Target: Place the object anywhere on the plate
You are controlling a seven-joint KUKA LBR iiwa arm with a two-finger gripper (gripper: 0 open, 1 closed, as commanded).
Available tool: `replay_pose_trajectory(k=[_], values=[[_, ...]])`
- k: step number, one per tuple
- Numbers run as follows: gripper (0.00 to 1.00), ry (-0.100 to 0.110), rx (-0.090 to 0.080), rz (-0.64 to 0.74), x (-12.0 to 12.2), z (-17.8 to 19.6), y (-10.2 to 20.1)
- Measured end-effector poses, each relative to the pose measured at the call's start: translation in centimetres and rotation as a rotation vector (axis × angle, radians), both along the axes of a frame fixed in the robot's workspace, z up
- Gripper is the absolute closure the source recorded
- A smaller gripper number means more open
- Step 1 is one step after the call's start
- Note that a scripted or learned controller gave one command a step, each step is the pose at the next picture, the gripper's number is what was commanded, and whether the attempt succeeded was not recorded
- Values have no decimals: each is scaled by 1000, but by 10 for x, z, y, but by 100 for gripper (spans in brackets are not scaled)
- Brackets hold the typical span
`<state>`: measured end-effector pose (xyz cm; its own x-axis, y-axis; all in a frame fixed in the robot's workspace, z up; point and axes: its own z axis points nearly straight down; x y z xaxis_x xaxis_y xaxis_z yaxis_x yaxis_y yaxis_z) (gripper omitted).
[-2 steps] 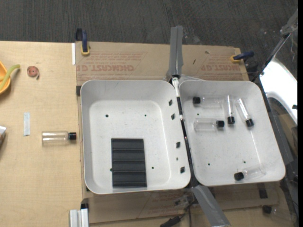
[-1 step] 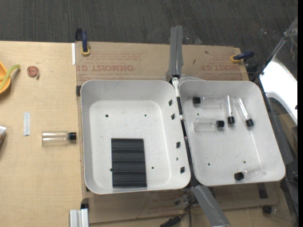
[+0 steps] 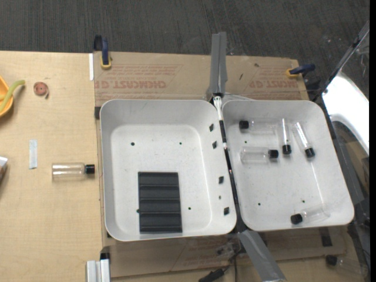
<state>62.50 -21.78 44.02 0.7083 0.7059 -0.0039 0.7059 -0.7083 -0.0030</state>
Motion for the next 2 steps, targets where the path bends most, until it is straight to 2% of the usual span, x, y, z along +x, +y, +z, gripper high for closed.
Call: replay_pose_trajectory(k=[1,2], values=[[0,0,1,-100,26,-1,50],[0,-1,-1,-303,23,-1,7]])
